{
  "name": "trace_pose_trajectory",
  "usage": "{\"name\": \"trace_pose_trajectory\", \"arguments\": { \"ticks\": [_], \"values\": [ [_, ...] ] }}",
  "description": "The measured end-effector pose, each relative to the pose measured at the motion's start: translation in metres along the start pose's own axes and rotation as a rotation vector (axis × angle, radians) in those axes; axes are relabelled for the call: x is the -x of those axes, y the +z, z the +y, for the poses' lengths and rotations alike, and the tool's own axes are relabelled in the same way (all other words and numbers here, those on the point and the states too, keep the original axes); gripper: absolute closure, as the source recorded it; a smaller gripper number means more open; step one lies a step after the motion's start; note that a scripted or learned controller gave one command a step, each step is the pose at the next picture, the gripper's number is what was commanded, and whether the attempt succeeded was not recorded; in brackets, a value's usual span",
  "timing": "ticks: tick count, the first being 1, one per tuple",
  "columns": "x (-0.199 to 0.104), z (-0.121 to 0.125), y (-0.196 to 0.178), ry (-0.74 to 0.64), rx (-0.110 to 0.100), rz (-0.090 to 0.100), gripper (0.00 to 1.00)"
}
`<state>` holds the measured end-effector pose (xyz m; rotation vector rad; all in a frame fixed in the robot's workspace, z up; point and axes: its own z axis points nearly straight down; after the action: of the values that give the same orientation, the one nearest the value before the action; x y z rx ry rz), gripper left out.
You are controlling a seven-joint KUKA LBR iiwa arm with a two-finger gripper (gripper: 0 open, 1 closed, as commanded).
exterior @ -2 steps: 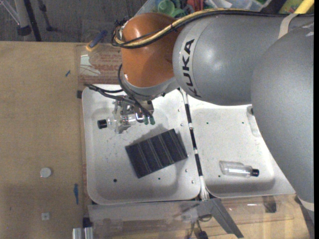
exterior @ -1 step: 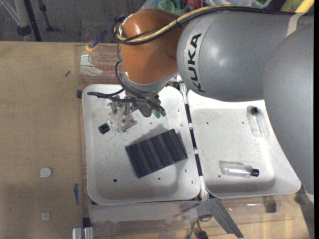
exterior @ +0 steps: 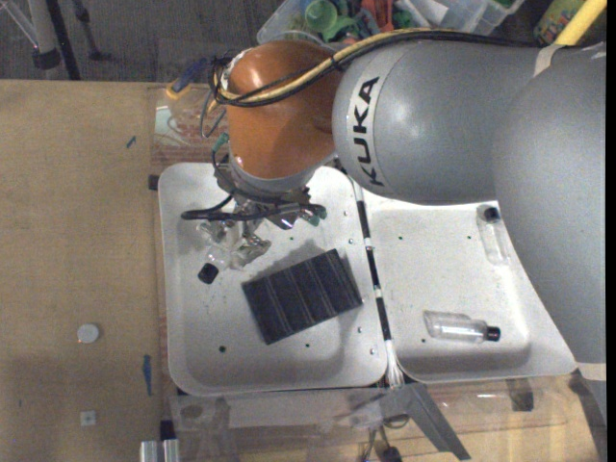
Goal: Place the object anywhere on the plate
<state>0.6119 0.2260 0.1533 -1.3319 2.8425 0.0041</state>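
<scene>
Black and ribbed, the plate [exterior: 302, 295] lay in the middle of the left bin [exterior: 178, 287], its long axis running from near-left up to far-right. The gripper [exterior: 239, 242] hung over the far-left part of that bin, beneath the orange band [exterior: 274, 109] of the arm [exterior: 433, 114]. Whether the gripper was spread or pressed together could not be told; glare and clear parts muddled the tip, and nothing could be seen held in it.

A small black piece [exterior: 207, 273] sat on the bin floor just near-left of the gripper and left of the plate's near-left corner, apart from both. I judged this to be the object, though it was too small to tell its shape or any long axis.

The coming move seemed to turn on that offset: the piece lay a little left and nearer than the gripper, and the plate lay to the right of the piece. A short carry rightward would bring it over the ribs.

Room looked fair. The bin's left wall stood near the piece, so an approach from that side would be cramped; bare floor lay on its near side. A clear vial [exterior: 460, 328] with a dark cap lay in the right bin [exterior: 423, 248], well apart from all this.
</scene>
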Motion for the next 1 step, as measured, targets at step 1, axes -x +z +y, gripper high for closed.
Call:
{"name": "trace_pose_trajectory", "arguments": {
  "ticks": [1],
  "values": [
    [-0.0552, 0.0222, -0.0551, -0.711, 0.001, 0.001, 1.0]
  ]
}}
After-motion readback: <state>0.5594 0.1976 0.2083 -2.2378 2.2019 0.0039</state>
